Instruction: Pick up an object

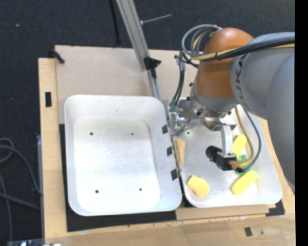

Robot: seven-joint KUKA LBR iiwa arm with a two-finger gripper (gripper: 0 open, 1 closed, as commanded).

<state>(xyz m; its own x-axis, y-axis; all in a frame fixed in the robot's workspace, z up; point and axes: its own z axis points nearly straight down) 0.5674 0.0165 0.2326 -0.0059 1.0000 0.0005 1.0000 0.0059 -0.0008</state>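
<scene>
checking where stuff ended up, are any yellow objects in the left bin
No, the yellow pieces lie in the right bin.

Left white bin (113,155) on wooden bench (92,65); aluminium rail (133,24) behind.

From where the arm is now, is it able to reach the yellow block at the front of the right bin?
Probably yes. The yellow block lies in the open in the right bin, near its front left corner. Nothing covers it, and the hand hangs over the same bin, just behind it.
</scene>
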